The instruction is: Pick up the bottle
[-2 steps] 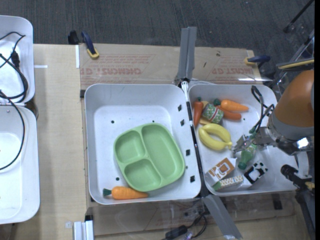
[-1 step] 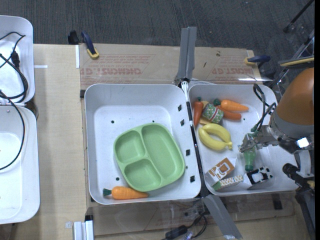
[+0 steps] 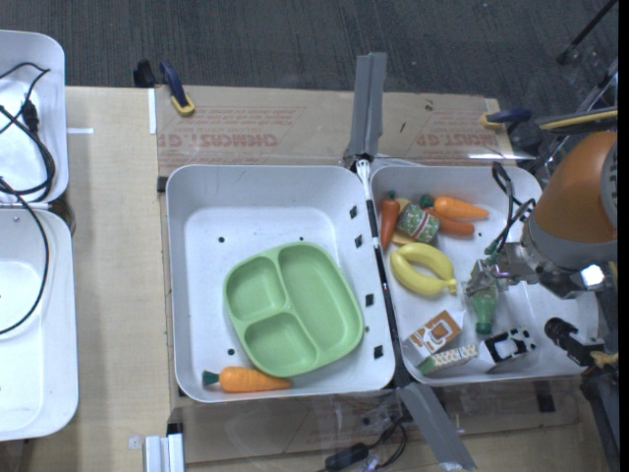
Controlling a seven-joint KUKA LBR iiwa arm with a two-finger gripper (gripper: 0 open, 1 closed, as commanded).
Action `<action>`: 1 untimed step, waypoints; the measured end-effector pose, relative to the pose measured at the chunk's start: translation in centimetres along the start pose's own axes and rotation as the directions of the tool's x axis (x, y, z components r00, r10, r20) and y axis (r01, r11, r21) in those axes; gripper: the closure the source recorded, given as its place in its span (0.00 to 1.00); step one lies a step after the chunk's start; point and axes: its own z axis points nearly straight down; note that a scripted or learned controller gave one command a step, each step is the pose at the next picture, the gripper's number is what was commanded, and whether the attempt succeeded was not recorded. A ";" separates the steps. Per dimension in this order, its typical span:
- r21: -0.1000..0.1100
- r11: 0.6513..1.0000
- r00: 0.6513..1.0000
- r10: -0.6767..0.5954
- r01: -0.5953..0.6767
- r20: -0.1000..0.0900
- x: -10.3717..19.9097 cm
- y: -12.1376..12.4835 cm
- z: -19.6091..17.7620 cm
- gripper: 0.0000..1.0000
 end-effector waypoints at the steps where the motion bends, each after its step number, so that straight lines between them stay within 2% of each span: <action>1: 0.000 0.999 0.999 0.041 -0.041 0.001 3.8 1.0 -5.9 1.00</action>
